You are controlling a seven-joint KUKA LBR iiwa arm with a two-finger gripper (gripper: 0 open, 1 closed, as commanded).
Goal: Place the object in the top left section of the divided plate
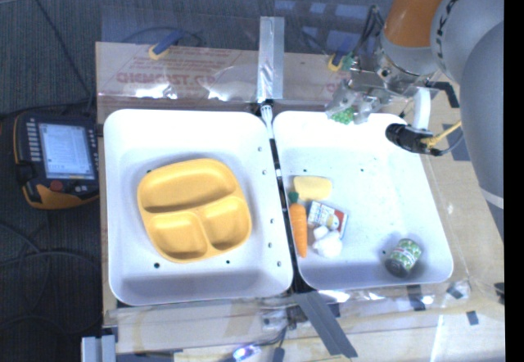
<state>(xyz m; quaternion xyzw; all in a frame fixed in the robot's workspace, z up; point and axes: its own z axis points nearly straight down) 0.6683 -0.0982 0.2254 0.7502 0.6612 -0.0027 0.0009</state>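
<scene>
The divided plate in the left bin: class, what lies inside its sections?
Nothing lies in the yellow divided plate; all three sections show bare. The carrot, yellow block and can lie in the right bin. What is under the plate is covered.

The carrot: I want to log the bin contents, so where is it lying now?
The carrot lies in the right bin, against its left wall, below the yellow block and beside the small carton.

arm (pixel 458 16): in from right | pincer (pixel 354 110): low, gripping small green obj (pixel 344 115)
</scene>
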